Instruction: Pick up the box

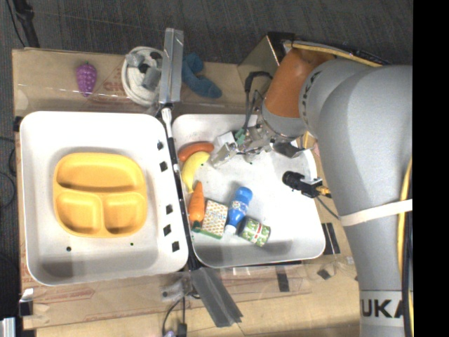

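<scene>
Right bin (309, 237), near edge: green can (254, 232), blue bottle (239, 208) and the box (215, 218) side by side, box touching the carrot (197, 203). Farther in, banana (191, 168) by the divider. Gripper (242, 144) low over the bin's far part, well apart from the box; cannot tell how its fingers stand. Left bin (42, 258) holds a yellow tray (102, 193).

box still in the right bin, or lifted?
In the bin. The box lies flat on the right bin floor between the carrot and blue bottle; the gripper is apart, farther back.
</scene>
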Action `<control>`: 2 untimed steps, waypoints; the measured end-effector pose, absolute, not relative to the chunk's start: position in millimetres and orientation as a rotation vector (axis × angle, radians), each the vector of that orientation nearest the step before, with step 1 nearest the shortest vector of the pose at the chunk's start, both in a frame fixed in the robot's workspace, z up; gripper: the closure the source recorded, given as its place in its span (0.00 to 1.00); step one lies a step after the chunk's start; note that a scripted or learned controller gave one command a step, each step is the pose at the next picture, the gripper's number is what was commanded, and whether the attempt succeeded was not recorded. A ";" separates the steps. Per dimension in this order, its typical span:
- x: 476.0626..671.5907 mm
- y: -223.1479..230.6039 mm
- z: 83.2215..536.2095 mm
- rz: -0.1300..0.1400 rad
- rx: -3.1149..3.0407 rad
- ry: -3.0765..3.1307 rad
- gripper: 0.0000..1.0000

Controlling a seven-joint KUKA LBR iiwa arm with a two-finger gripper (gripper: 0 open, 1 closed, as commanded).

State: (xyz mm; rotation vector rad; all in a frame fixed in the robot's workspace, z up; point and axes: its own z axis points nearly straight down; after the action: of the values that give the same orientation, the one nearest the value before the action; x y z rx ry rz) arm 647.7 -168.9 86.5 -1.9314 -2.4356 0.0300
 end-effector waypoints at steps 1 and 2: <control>652.7 -160.1 87.8 0.017 -2.212 -2.208 0.00; 579.0 -196.5 154.6 0.003 -2.089 -2.343 0.00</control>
State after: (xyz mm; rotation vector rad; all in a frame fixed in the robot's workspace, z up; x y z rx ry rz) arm 579.0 -196.5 154.6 -2.0890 -2.3428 0.0027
